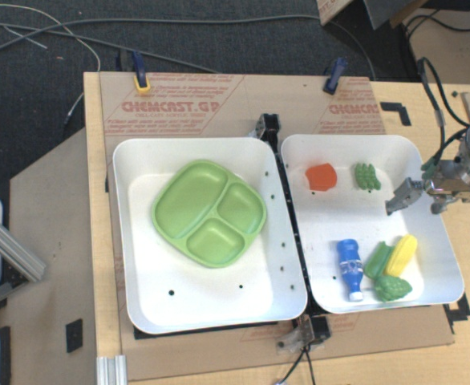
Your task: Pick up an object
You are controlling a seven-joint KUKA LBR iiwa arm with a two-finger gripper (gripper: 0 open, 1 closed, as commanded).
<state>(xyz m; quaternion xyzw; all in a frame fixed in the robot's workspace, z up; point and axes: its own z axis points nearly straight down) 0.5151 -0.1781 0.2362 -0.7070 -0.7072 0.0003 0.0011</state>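
- The claw (422, 192) is seen at the right rim of the right bin (435, 243); its fingers are spread, with nothing between them.
- No object is held yet. The objects to be picked lie in the right bin, all to the left of or below the claw.
- Nearest below the claw, a yellow piece (402, 253), a green piece (378, 259) and a green lump (393, 288) lie touching one another. A grasp there could be spoiled: two could be pinched at once, or one nudged away.
- The claw stands close to the bin's rim, so a finger could be caught on the wall in a descent.
- Left of the cluster, one blue bottle (349, 269) lies flat; it could be rolled by a finger.
- Farther, up and left of the claw: one small green object (366, 176) and one red object (322, 177), well apart.
- Six objects are counted in that bin.
- Farthest left, one green divided plate (209, 212) lies in the left bin (139, 295). Two bins are counted.
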